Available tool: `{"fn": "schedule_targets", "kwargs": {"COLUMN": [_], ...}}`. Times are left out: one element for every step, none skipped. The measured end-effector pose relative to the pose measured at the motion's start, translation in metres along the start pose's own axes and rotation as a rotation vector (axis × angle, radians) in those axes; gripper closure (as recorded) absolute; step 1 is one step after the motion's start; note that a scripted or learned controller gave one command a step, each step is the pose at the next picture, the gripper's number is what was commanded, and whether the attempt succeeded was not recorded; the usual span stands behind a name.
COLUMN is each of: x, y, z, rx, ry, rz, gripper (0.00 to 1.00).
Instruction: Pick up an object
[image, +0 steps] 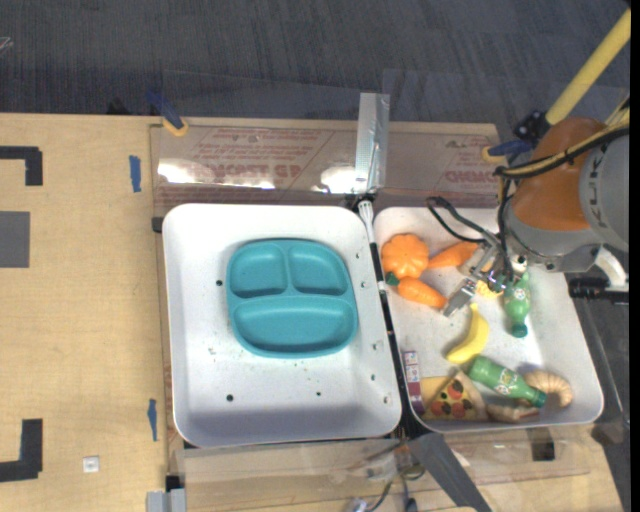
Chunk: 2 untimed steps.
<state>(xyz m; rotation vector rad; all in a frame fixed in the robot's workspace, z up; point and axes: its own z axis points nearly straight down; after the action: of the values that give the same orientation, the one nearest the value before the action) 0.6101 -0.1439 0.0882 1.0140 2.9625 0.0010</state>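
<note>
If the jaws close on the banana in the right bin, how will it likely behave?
The banana looks like smooth moulded plastic, so probably stiff and light. Its curved, glossy skin may slip or pivot between jaws. Lying flat, it seems unlikely to roll.

Your arm (590, 190) is cut off by the right edge. It hides part of the right bin's (575, 345) far corner. The gripper's (480, 280) grip is too small to judge.

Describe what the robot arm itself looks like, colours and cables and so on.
The arm is grey with a broad orange band above the wrist. Black cables loop around the band and trail toward the small metallic end effector. A yellow tube runs diagonally above it, with a bit of blue tape beside the band.
</note>
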Motion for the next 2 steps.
{"fn": "schedule_targets", "kwargs": {"x": [0.041,0.038], "y": [-0.045,-0.042], "z": [-0.001,-0.015], "rx": [0.001,-0.004], "ry": [0.001,-0.011], "rz": [0.081,0.077], "gripper": [0.0,1.0]}}
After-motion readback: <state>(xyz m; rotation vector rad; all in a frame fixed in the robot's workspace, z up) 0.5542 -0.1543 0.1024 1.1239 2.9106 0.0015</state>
